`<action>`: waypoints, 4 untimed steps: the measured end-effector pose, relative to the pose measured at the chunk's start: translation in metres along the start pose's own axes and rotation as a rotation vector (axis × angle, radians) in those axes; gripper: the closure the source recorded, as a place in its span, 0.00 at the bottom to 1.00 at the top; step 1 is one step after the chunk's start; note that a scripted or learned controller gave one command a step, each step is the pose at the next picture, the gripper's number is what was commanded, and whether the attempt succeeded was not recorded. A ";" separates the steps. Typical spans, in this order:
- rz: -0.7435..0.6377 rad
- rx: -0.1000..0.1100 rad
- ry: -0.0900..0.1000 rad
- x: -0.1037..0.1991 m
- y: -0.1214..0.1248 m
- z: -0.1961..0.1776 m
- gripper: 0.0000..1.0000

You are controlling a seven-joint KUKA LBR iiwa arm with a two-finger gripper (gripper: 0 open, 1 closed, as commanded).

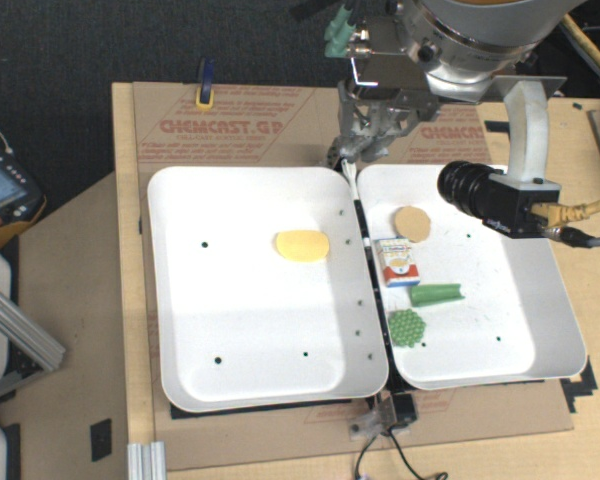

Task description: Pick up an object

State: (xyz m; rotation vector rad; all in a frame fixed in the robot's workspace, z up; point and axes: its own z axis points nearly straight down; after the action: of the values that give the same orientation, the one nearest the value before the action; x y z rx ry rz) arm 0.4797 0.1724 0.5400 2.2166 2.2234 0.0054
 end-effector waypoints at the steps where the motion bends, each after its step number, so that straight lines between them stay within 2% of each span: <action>1: -0.001 -0.003 0.001 0.001 0.000 -0.010 1.00; 2: 0.000 0.021 -0.008 0.036 -0.003 0.189 1.00; 3: 0.002 0.014 -0.005 0.052 -0.003 0.245 1.00; 4: 0.015 -0.006 -0.001 -0.052 0.000 0.163 1.00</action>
State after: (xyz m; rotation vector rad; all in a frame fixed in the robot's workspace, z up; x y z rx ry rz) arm 0.4808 0.1201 0.3768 2.2292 2.2037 0.0102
